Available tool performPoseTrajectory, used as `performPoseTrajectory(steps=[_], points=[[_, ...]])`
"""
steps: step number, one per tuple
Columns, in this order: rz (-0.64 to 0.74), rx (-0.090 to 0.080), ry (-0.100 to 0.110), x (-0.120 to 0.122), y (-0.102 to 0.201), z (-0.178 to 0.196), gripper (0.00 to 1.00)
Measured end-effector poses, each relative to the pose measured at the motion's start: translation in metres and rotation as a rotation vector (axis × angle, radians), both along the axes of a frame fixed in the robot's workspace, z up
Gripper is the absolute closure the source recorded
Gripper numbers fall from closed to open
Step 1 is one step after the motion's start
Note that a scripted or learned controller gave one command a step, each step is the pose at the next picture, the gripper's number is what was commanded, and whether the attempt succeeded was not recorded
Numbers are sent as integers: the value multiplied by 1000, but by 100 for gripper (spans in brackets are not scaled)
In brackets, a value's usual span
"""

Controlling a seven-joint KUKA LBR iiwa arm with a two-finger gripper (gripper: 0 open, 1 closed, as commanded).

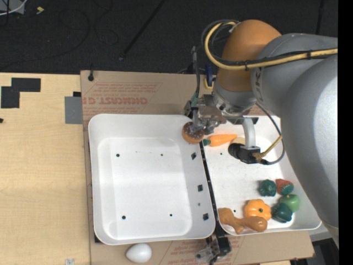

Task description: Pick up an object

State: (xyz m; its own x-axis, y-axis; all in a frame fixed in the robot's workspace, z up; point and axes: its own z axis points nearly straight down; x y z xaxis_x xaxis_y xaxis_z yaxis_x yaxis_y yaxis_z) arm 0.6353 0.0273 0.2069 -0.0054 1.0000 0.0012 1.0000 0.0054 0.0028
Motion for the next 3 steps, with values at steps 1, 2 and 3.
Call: performPoseTrajectory(steps=[1,2,3], points=[[-1,0,4,9,58,2,100],[0,0,6,8,120,-9,100],[-2,-1,4,8,152,14,100]])
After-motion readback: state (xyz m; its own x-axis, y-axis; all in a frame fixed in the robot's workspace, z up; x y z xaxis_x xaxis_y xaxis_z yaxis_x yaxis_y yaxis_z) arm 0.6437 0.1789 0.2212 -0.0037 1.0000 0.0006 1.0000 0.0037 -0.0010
